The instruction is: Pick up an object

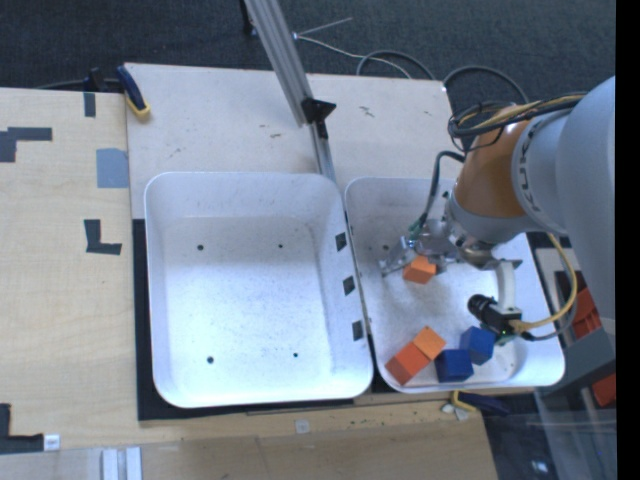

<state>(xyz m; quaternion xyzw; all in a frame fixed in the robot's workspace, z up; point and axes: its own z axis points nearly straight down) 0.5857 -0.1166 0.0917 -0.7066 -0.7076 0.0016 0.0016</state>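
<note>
Jaws closed on small orange block [420, 269], gripper [418, 258] over right bin [365, 208] upper middle (block looks raised off floor). Left bin [155, 268] beside it. Lower right corner: orange-red blocks [415, 354], then blue cubes [467, 353].

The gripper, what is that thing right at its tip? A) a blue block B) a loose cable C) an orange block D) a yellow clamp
C: an orange block sits right at the gripper, above the right bin, while the blue blocks lie lower down in that bin.
</note>
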